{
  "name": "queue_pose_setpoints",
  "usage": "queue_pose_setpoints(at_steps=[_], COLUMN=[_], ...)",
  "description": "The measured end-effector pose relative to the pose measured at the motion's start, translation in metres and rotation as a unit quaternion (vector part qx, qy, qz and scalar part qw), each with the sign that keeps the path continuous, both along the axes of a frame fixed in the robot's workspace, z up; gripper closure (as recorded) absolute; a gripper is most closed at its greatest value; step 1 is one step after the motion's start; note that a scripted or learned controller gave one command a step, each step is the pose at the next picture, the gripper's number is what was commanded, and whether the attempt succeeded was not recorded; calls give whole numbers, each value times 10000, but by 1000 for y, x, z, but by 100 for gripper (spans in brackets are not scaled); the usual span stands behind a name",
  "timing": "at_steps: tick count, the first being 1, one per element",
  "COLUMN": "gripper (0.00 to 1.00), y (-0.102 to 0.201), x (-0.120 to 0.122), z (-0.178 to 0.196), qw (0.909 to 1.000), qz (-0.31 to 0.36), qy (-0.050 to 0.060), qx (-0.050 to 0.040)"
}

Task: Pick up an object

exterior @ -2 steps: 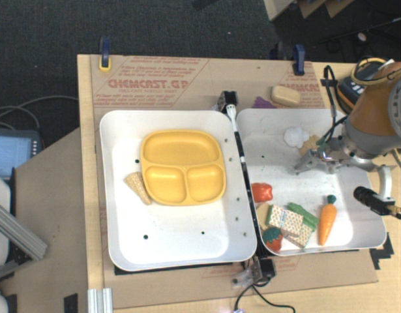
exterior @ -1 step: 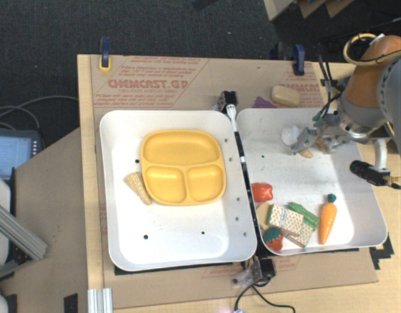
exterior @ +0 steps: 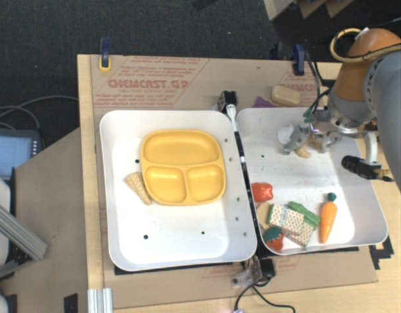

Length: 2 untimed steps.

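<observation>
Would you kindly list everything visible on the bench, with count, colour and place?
left bin: one, white, left half of bench
divided plate: one, yellow, in left bin
cracker: one, tan, left bin, touching the plate's left edge
right bin: one, white, right half
carrot: one, orange, right bin, near front
red piece: one, red, right bin, left edge
food pile: mixed tan and green, right bin front
beige lump: one, on bench behind right bin
arm: one, grey and orange, right
hand: one, grey, low over right bin's rear
</observation>
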<state>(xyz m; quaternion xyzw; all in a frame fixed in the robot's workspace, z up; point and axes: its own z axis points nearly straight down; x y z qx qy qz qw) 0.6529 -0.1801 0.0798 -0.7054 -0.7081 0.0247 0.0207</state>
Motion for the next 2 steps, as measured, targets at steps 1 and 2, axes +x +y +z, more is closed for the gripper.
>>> queue_pose_setpoints(at_steps=[1, 2], gripper=[0, 100], y=[25, 25], x=[2, 4], z=[-1, 9], qw=[10000, 9999], qz=[-2, -38], qy=[-28, -88], qx=[57, 37])
